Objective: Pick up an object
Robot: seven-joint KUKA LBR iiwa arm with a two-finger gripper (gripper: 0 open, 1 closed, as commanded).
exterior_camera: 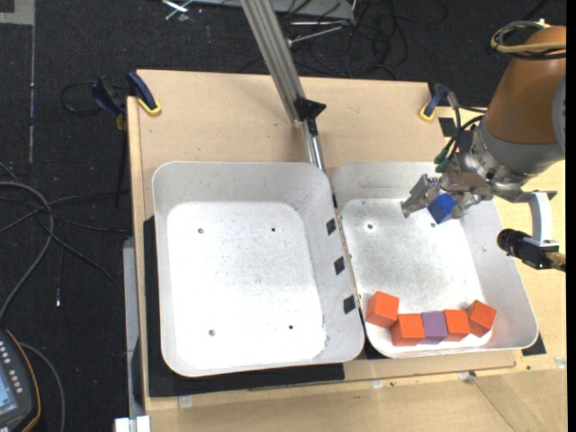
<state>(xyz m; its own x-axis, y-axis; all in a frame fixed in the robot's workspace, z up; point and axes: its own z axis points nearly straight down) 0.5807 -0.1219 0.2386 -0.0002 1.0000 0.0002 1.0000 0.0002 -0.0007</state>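
Above open bin floor [423, 259], gripper [440, 203] with blue block [442, 209]

tabletop [234, 124]: matt light wood board | bins [171, 241]: white smooth plastic, dark-speckled | blocks [423, 324]: matt, orange and purple | blue block [442, 209]: matt | arm [531, 88]: glossy orange band | pole [270, 43]: ribbed grey metal | floor [63, 52]: dark rough carpet

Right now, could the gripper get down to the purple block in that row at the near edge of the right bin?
Probably not cleanly. The purple block sits wedged between orange blocks touching both its sides, close to the right bin's near wall. The gripper also appears to have a blue block between its fingers.
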